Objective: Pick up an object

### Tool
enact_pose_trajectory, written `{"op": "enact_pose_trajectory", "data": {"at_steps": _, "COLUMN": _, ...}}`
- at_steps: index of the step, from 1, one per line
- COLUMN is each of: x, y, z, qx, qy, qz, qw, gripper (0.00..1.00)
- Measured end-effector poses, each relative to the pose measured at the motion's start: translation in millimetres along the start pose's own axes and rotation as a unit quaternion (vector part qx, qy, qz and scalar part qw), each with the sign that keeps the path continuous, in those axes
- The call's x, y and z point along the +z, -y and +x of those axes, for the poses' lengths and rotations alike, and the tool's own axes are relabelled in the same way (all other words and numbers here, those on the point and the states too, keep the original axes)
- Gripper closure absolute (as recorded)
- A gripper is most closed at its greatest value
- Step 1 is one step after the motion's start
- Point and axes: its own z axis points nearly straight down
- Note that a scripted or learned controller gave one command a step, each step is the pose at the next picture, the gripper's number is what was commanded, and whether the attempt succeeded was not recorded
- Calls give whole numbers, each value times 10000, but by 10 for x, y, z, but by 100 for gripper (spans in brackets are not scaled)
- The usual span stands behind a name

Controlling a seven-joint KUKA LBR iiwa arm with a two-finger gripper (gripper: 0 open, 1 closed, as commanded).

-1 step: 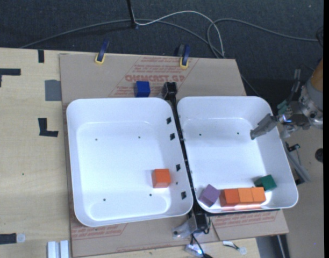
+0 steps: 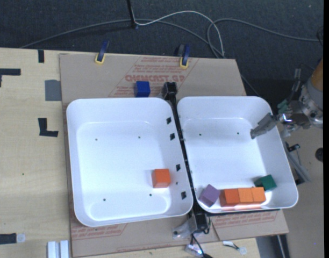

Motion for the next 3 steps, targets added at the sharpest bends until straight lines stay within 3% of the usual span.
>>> {"op": "enact_pose_trajectory", "data": {"at_steps": 1, "x": 500, "y": 94, "z": -43, "qx": 4, "qy": -5, "qz": 23, "qw": 10000, "gripper": 0}}
{"op": "enact_pose_trajectory", "data": {"at_steps": 3, "x": 1399, "y": 53, "z": -57, "qx": 1, "qy": -5, "qz": 20, "qw": 10000, "gripper": 0}}
